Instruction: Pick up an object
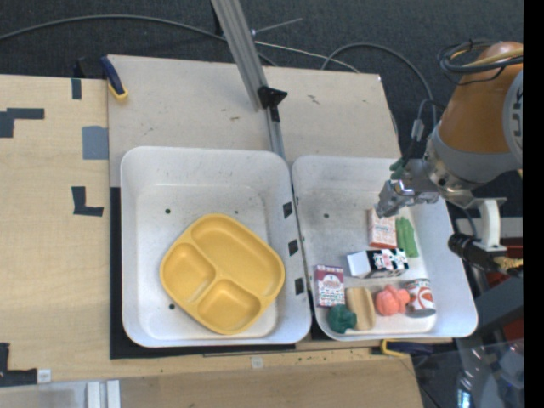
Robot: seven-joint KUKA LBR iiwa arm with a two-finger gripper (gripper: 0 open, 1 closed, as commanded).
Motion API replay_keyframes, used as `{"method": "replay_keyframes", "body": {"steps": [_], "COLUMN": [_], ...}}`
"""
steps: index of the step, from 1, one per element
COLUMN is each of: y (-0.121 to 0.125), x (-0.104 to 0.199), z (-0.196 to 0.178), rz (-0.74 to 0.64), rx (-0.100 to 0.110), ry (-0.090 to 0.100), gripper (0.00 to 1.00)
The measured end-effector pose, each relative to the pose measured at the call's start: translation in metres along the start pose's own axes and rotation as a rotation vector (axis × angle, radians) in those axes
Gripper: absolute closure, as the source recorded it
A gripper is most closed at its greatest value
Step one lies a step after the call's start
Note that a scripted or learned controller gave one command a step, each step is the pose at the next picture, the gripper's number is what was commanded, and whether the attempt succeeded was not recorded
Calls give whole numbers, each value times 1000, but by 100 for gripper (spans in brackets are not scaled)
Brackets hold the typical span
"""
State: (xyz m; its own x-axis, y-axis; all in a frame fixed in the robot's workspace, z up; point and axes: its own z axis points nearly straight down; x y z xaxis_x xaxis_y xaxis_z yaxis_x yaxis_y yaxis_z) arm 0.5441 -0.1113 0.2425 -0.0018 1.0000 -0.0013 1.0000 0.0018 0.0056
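My gripper (389,207) hangs over the right bin (340,185), at its right side, just above a pile of small objects. Directly below it lies an orange-and-white carton (382,230) with a green stick (407,236) beside it. Further toward the front lie a black-and-white box (387,261), a maroon packet (329,285), a tan block (360,307), a green lump (342,318), an orange-pink toy (391,301) and a red-and-white can (420,297). Nothing shows between the fingers.
The left bin (144,185) holds a yellow divided plate (222,272). A metal pole (242,41) slants over the bench behind the bins. Cables run across the dark floor at the back.
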Motion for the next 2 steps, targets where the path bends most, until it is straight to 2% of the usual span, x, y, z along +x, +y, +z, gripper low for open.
{"method": "replay_keyframes", "body": {"steps": [1, 2], "y": [0, 19], "x": [1, 58], "z": [-5, 5], "rz": [0, -5], "rx": [6, 8], "ry": [2, 2], "gripper": [100, 100]}}
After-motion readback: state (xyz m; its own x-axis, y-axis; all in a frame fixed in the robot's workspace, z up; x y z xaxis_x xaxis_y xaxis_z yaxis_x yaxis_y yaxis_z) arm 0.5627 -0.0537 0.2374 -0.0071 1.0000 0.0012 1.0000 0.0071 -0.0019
